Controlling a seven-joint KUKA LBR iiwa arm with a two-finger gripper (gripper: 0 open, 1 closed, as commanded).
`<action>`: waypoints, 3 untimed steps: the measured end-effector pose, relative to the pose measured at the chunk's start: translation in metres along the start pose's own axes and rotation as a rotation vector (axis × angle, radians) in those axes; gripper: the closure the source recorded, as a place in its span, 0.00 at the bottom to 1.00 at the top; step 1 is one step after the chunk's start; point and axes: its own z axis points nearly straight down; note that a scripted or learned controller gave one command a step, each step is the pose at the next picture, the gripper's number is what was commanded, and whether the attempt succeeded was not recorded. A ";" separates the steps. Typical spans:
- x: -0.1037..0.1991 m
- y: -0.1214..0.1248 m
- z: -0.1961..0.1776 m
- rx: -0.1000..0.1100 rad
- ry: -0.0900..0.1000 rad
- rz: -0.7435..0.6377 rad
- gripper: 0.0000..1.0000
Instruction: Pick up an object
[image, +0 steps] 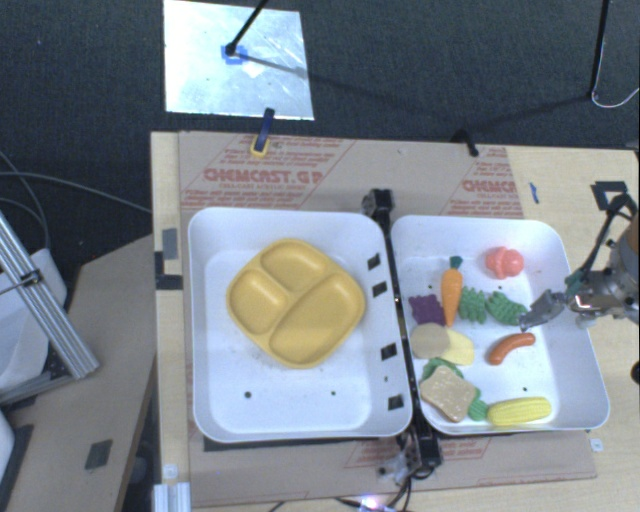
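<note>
Gripper (540, 308) — low over the right bin (580, 262), tips near the green leafy piece (503, 306) and just above the sausage (511, 347); whether its opening is wide or narrow cannot be told at this size. Nothing visibly held. Candidates close by: sausage, leafy piece, carrot (452, 290). Recommended handling — settle on one item, likely the sausage lying apart from its neighbours, straddle its narrow width, descend squarely before closing.

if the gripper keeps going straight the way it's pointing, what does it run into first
Probably the green leafy toy. The gripper points left across the right bin, and that piece lies just past its tip. The sausage lies slightly below that line. Height above them is unclear.
</note>
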 end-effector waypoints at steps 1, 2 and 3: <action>0.022 0.055 0.102 0.001 0.002 -0.005 0.00; 0.063 0.102 0.099 -0.004 0.000 -0.005 0.00; 0.117 0.070 0.043 -0.002 0.003 -0.005 0.00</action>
